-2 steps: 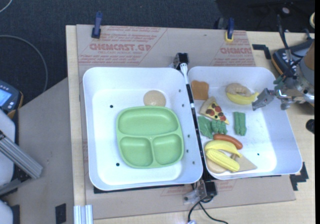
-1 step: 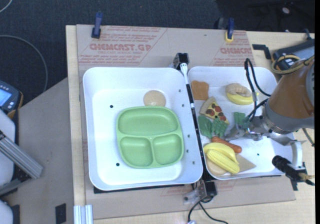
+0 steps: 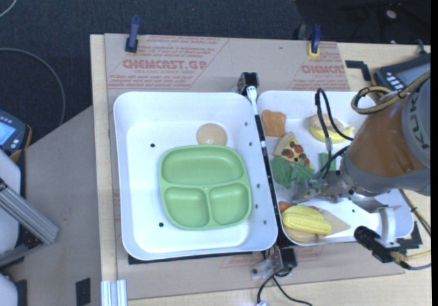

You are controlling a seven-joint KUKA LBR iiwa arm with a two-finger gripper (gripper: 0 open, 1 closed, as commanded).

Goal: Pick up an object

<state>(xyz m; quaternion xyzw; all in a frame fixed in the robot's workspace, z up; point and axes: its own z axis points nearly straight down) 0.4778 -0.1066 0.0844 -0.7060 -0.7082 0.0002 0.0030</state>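
The right bin (image 3: 404, 226) holds several toy foods: an orange block (image 3: 274, 122), a pizza slice (image 3: 291, 150), a green leafy piece (image 3: 291, 172), a yellow piece (image 3: 321, 131) at the back, a yellow corn cob (image 3: 306, 220) and a pale wedge (image 3: 335, 221) at the front. My gripper (image 3: 309, 189) reaches in from the right and is low over the bin's middle, at the green leafy piece's near edge and just above the corn cob. The grey arm with its orange band (image 3: 383, 140) covers the bin's right part.
The left bin (image 3: 137, 161) carries a green divided tray (image 3: 205, 185) and a beige round piece (image 3: 211, 135) behind it. A black bar (image 3: 259, 135) runs between the bins. Black cables (image 3: 321, 116) loop over the right bin's back.
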